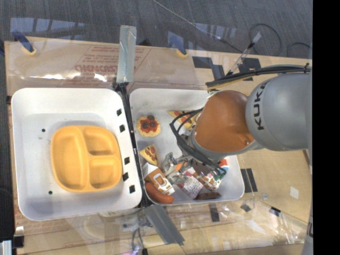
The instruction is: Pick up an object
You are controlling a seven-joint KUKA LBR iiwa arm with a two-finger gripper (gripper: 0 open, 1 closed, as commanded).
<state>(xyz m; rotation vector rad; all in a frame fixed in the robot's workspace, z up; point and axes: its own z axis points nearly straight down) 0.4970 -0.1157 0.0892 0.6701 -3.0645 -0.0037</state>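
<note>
My gripper (175, 166) is low in the right bin (159, 97), among a pile of toy food near its front wall; the orange wrist band hides much of it. Just left of it lies a pizza slice (150, 154). In front of it are a hot dog (159, 187) and several small packets (199, 184). A round mini pizza (148, 125) sits farther back on the left side of the bin. A striped piece (182, 117) pokes out from behind the arm.
The left bin (32, 110) holds a yellow divided tray (85, 157). Black clips line the wall between the two bins. The arm's grey body and cables cover the right bin's right side.
</note>
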